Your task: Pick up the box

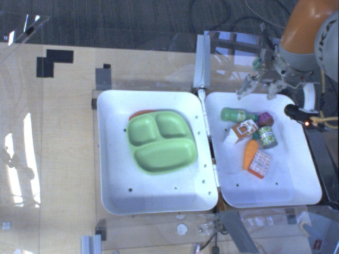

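So my fingers [258,89] are hanging over the back rim of the right bin [296,194], spread wide with nothing between them. You can see both tips sticking out apart from each other, one toward the divider side and one toward my arm [307,25].

The box [244,130] sits in the right bin, just in front of my fingers and a bit toward the middle of the bin. It's small, orange and white, lying tilted. It's packed in with other stuff: a green bottle [237,115] lies on its side between my fingers and the box, touching or nearly touching the box's back edge. A purple thing [265,119] sits off the bottle's end, and a small can [267,137] with a green label is right beside the box on the side nearer my arm. A carrot [250,154] lies just in front of the box, further from my fingers, and next to it there's a flat red and white packet [260,164].

Way off to the other side of my fingers, in the left bin [114,184], there's a green divided tray [161,142] with something red peeking out under its back edge. Both bins sit on the desk [53,157].
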Action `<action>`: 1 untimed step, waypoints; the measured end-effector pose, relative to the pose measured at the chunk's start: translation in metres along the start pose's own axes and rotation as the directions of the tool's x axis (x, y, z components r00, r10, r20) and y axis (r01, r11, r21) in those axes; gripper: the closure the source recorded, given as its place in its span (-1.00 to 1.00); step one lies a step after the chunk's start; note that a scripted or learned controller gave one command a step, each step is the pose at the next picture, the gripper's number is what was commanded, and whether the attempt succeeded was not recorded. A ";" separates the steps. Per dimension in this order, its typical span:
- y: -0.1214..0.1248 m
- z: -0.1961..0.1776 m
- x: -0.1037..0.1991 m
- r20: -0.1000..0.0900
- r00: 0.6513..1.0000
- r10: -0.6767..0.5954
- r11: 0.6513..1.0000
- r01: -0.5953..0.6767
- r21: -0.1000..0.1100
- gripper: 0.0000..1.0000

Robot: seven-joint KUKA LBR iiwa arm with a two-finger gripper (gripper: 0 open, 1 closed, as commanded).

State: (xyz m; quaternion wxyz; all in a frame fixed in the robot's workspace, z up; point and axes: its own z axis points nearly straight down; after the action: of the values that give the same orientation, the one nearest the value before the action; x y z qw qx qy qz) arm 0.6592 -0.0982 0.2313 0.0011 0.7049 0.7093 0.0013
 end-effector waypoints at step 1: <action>-0.074 0.078 -0.025 0.000 0.999 -0.050 0.999 0.050 0.000 -1.00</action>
State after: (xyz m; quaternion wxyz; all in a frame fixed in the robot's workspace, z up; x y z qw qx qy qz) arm 0.5861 -0.1236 0.1528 0.0014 0.6870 0.7267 0.0013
